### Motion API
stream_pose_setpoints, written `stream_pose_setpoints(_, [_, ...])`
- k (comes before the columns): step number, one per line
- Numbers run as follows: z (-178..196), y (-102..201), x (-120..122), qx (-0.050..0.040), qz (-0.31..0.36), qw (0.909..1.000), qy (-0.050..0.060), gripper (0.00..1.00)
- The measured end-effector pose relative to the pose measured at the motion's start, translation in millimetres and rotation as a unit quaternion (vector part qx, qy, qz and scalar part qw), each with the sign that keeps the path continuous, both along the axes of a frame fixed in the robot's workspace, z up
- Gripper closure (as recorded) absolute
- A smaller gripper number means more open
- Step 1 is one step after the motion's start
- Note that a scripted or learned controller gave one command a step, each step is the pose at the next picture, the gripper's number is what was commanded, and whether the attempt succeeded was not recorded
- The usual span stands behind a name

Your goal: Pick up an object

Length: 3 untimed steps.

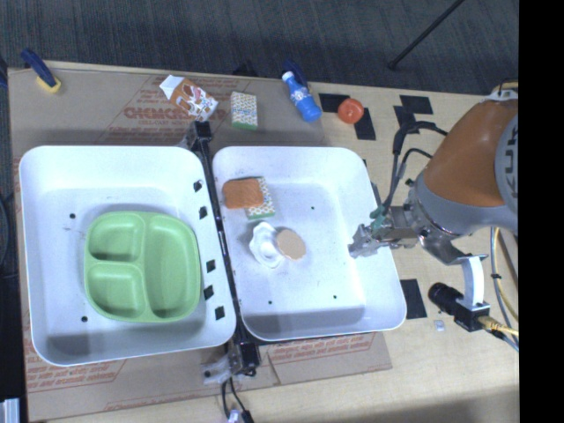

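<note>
We can't tell the end effector (363,241) state at the right bin's (379,300) 3 o'clock wall, so we risk clipping it before reaching the sponge (248,195).

You look down at a slant from one fixed camera above the desk (441,342), both white bins (53,201) in frame.

Green divided plate (142,267) in left bin (35,192); blue bottle (301,97), orange cap (351,109) on bench beyond bins.
</note>
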State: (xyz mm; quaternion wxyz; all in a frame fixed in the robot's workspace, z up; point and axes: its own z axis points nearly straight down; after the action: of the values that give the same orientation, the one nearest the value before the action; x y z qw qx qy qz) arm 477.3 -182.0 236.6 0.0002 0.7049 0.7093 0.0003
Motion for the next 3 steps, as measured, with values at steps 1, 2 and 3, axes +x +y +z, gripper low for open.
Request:
stream_pose_setpoints(1, [-13, 3, -1, 0.0001, 0.000, 1.0000, 0.002, 1.00])
stream_pose_setpoints(2, [-46, -29, -1, 0.0001, 0.000, 1.0000, 0.003, 1.00])
stream_pose_setpoints(3, [21, 18, 0, 0.0002, 0.000, 1.0000, 0.000, 1.00])
